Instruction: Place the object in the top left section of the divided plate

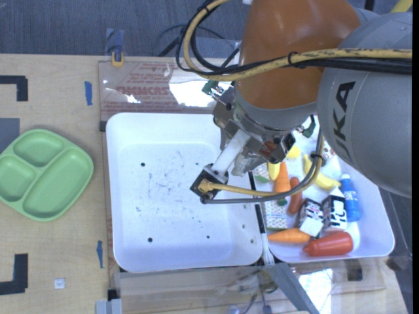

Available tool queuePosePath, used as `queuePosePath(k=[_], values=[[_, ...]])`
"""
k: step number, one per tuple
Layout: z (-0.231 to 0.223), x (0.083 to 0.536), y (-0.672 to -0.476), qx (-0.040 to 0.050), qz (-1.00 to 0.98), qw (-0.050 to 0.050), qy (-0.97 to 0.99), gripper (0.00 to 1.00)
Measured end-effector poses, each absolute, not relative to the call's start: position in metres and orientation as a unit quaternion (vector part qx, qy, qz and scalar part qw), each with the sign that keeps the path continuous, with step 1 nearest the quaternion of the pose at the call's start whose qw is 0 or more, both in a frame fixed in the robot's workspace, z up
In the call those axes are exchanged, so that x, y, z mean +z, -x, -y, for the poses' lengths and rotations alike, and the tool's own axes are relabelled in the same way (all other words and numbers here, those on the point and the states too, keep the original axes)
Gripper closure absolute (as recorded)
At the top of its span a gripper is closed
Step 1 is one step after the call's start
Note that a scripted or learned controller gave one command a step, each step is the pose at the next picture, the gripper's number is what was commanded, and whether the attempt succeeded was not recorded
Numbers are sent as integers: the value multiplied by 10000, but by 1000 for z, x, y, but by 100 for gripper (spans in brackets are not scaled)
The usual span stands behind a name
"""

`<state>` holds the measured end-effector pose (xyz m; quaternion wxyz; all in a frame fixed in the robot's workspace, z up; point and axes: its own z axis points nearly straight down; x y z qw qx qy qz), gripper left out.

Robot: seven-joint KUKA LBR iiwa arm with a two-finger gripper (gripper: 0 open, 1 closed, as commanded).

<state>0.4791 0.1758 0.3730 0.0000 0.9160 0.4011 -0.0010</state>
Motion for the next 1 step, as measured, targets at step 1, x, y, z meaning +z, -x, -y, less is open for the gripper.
queuePosePath(k=[1], values=[[-226, 266, -478, -17, -4705, -6, -8824, 100]])
